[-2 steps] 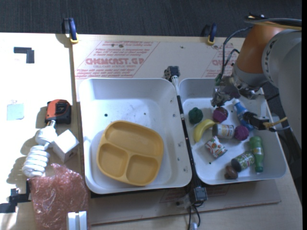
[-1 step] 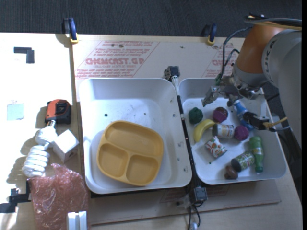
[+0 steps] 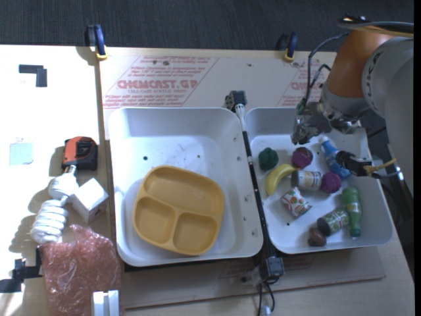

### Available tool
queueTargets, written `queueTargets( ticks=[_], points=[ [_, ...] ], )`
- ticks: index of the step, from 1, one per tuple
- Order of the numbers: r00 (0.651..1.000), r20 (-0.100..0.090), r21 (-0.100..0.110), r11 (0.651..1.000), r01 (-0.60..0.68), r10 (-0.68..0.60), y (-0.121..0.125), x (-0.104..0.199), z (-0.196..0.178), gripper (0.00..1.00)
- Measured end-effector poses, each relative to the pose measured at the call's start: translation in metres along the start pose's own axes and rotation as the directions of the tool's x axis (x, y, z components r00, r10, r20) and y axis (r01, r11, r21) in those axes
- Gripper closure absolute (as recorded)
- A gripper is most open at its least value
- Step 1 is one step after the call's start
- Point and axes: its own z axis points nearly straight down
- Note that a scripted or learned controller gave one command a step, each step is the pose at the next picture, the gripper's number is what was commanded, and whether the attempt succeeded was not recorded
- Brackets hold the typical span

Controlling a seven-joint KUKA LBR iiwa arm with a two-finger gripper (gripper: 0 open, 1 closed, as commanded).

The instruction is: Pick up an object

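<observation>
Purple round toy (image 3: 302,157) lies beside banana (image 3: 279,176).

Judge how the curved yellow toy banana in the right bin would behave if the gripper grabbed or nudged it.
The curved yellow toy banana looks like smooth moulded plastic, so probably stiff, light and somewhat slippery between fingers. Its bent shape makes it more likely to pivot or spin than roll. It lies close to the dark green round toy and the small labelled jar, so a push would likely disturb those.
</observation>
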Motion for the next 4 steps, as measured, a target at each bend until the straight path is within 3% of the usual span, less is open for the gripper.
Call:
queueTargets(
  ticks=[1, 2, 3, 4],
  points=[
    [1.0, 0.0, 0.0, 1.0, 0.0, 0.0, 0.0, 0.0, 0.0, 0.0],
    [1.0, -0.002, 0.004, 1.0, 0.001, -0.001, 0.003, 0.029, 0.021, 0.0],
    [1.0, -0.001, 0.003, 1.0, 0.001, -0.001, 0.003, 0.028, 0.01, 1.0],
    [1.0, -0.001, 0.003, 1.0, 0.001, -0.001, 0.003, 0.028, 0.01, 0.0]
  ],
)
